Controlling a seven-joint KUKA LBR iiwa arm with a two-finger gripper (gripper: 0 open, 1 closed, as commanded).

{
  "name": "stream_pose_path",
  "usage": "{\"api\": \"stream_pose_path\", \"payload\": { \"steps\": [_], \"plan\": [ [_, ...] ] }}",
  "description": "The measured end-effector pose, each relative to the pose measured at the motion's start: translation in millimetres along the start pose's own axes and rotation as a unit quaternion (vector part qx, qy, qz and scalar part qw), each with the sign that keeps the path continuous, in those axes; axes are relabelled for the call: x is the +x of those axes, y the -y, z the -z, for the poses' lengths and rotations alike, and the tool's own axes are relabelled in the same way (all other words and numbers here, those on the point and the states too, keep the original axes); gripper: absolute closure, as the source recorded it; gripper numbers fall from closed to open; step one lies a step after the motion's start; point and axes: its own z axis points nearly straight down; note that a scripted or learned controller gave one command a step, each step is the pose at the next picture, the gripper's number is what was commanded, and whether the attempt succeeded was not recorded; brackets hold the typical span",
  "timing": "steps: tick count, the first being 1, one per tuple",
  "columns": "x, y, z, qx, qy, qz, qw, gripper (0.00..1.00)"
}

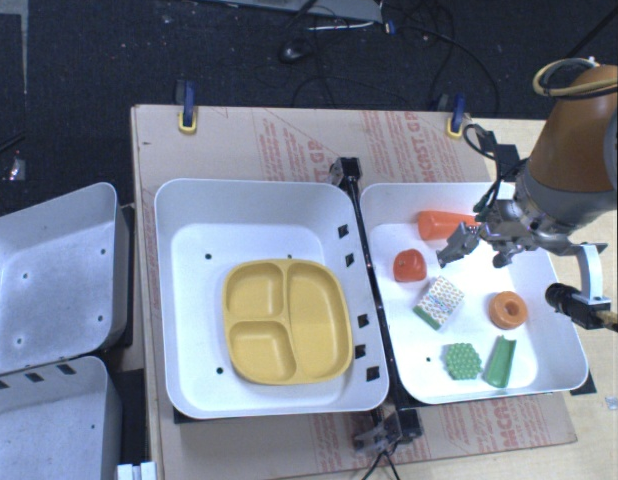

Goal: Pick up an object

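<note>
the gripper [480,246] is hovering over the right bin [564,363] with its fingers spread apart and nothing between them. the orange carrot-like piece [441,223] is lying just to the gripper's left and slightly farther back, its long axis running roughly across the bin. the red piece [410,265] is sitting further left, while the patterned block [440,300] is lying below the gripper, nearer the front rim.
</note>
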Motion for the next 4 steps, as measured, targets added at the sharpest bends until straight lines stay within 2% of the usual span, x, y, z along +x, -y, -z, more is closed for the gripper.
{"api": "stream_pose_path", "payload": {
  "steps": [1,3,4],
  "plan": [
    [0.5,-2.7,8.1,-0.007,0.001,0.001,1.0000,0.00],
    [16.9,2.3,-99.2,-0.007,0.001,0.001,1.0000,0.00],
    [15.3,-0.1,-110.1,-0.011,0.003,0.000,0.9999,0.00]
  ]
}}
